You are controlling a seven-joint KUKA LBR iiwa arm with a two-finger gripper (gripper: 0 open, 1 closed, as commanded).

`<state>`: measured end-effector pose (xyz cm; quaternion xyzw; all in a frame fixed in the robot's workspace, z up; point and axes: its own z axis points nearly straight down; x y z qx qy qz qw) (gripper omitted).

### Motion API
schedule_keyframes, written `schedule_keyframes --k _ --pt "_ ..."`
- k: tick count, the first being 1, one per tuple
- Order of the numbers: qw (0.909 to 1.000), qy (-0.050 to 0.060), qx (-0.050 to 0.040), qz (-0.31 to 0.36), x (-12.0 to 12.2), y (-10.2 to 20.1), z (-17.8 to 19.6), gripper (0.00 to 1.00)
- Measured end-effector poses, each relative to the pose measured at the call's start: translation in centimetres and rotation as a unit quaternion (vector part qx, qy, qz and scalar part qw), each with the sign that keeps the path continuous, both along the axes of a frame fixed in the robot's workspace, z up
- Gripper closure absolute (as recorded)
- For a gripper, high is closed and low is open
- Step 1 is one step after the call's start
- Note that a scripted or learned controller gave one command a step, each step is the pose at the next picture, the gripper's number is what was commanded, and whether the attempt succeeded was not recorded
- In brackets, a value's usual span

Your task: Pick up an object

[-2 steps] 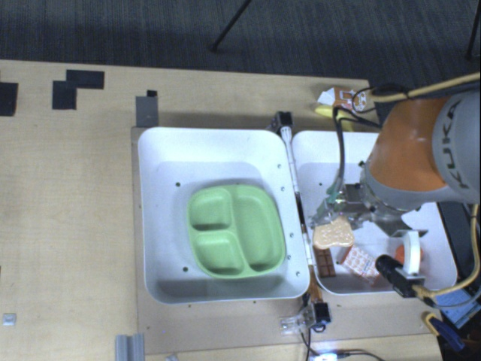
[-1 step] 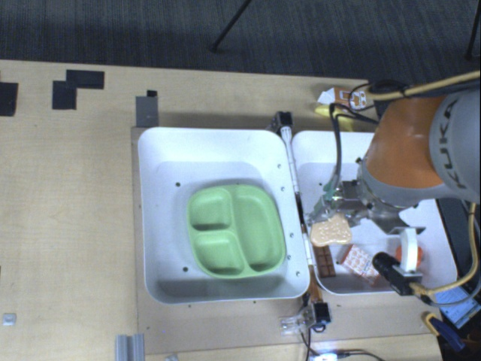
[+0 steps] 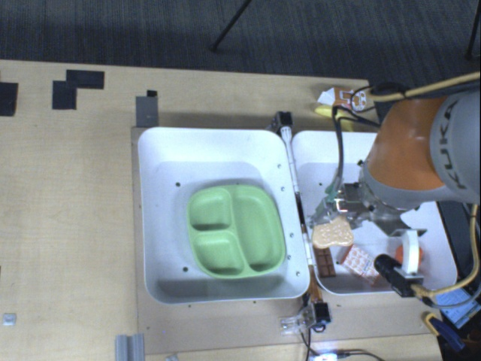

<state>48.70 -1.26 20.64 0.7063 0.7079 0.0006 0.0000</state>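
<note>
Nearest the camera, along the front wall of the right bin (image 3: pixel 319 164), a small brown bar (image 3: pixel 325 262) is lying against the left corner, and a red-and-white checked packet (image 3: pixel 358 262) is resting just beside it. A white and orange piece (image 3: pixel 410 251) is sitting farther to the right in the same bin. Just behind the bar, a tan, toast-shaped slice (image 3: pixel 332 236) is lying close to the bin's left wall. The gripper (image 3: pixel 338 210) is hovering directly over that slice, its tip touching or nearly touching the slice's far edge. Whether the claw is released or clenched cannot be told from this angle, nor whether it is grasping the slice. The grey arm (image 3: pixel 409 153) with its orange band is reaching in from the right, covering much of the right bin. In the left bin (image 3: pixel 165 164), a green divided plate (image 3: pixel 237 230) is sitting alone, slightly turned. Farther back, black marks (image 3: pixel 75 87) are showing on the pale bench (image 3: pixel 68 239).
</note>
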Motion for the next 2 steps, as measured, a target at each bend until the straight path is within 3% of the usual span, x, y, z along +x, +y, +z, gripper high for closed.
schedule_keyframes --k 1,2 --pt "1.0 0.0 0.0003 0.001 0.0 1.0 -0.5 1.0" --pt "1.0 0.0 -0.0003 0.0 0.0 -2.1 -2.2 1.0"
